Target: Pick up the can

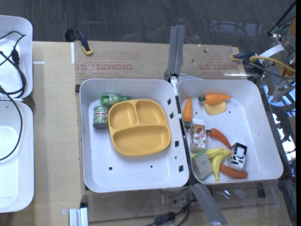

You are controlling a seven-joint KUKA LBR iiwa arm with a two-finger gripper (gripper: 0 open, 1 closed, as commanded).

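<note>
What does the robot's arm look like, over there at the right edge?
Little of it can be made out: the arm is pale grey and silvery metal, with a yellow cable curving across it and thin dark cables running up from it. Its finer shapes and any markings are too blurred to tell.

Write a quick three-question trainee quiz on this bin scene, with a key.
1. True or false: the small green-labelled can lies in the left white bin.
2. What touches the can on its right side? A) the yellow three-compartment plastic plate B) an orange toy carrot C) the yellow toy banana bunch
3. Fill in: the crumpled green packet lies just ____ the can in the view.

Key: 1 true; 2 A; 3 above.
</note>
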